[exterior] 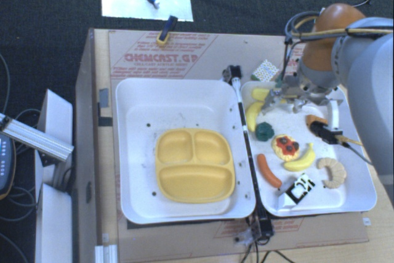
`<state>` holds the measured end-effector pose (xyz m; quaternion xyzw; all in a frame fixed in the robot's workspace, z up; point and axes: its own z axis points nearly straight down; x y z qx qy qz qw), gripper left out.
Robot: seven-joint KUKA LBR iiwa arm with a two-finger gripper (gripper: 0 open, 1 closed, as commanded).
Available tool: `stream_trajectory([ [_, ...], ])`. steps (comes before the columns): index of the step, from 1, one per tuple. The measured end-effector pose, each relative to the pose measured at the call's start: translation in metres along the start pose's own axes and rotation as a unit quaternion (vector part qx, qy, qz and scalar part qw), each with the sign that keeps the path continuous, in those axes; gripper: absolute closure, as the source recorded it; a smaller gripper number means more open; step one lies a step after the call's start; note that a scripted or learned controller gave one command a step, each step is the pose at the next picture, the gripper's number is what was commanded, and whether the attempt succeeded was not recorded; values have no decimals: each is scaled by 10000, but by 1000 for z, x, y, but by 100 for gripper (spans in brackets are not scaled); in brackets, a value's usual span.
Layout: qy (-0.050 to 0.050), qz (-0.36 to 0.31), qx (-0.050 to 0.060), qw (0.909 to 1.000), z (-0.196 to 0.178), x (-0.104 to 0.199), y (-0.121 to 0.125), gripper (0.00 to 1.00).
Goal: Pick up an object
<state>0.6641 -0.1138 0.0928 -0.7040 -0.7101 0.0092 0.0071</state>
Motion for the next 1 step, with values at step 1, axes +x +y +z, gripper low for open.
stream_trajectory([
  [1,16,38,-113,9999,12,12,-116,0],
])
